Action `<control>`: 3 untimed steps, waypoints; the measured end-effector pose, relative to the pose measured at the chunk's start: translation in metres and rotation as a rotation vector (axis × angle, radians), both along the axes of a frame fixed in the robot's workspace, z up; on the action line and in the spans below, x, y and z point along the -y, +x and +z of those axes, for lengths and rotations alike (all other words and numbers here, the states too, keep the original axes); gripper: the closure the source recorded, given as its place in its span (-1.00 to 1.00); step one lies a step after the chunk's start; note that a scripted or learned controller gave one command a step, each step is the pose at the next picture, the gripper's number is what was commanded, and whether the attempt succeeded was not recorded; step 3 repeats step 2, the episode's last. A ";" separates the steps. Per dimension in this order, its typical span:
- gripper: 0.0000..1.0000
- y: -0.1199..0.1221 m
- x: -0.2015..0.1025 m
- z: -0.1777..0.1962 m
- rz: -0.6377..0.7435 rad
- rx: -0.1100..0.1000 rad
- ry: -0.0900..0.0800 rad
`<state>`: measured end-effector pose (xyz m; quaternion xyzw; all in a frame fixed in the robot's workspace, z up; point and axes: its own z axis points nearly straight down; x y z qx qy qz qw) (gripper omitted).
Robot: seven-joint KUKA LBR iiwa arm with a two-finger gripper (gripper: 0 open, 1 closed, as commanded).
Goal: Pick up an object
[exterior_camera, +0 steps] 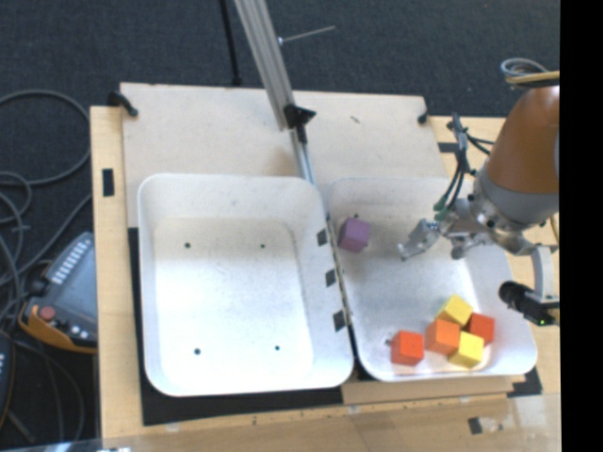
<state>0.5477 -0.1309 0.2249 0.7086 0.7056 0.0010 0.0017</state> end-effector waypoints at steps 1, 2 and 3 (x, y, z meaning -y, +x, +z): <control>-1.00 0.002 0.066 0.038 0.000 0.002 -0.005; -1.00 0.011 0.081 -0.087 0.003 -0.009 0.001; -1.00 0.011 0.081 -0.087 0.003 -0.009 0.001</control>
